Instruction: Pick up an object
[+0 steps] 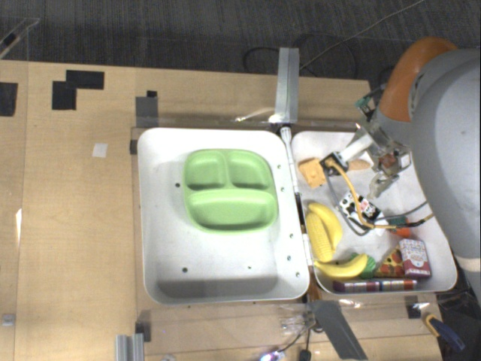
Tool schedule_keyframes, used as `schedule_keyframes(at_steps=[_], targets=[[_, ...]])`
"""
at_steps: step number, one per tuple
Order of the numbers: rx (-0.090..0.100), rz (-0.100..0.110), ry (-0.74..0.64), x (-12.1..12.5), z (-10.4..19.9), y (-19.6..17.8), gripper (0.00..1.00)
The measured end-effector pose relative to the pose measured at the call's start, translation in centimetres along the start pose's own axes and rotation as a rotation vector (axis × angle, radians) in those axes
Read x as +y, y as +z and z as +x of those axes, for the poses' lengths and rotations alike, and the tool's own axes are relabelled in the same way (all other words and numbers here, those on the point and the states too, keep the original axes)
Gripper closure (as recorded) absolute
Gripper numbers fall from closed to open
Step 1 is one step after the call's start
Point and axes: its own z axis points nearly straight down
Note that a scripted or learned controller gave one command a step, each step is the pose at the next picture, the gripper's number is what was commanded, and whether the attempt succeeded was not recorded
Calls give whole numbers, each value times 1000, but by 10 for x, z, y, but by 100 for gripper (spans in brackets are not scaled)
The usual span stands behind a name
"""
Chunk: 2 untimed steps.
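My gripper (356, 206) hangs low over the middle of the right bin (443, 239), at the end of the grey arm with the orange band (418, 60). A yellow cable runs along it. Just to its left lies a yellow corn cob (323, 229). A banana (344, 266) lies below it near the bin's front wall. A tan cracker-like piece (312, 171) lies to the upper left. A small beige object (360, 164) sits close beside the wrist. A red box (414, 257) lies to the lower right.
The left bin (161, 224) holds a green divided plate (228, 189). A dark marker (368, 284) and a small multicoloured toy (390, 262) lie along the right bin's front wall. A metal post (288, 81) stands behind the divider between the bins.
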Motion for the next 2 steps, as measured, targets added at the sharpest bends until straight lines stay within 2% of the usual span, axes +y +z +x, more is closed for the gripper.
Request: schedule_keyframes(at_steps=[1,2], targets=[[-1,1,-9,-1,2,-8,100],[-1,0,272,2,-7,-60,100]])
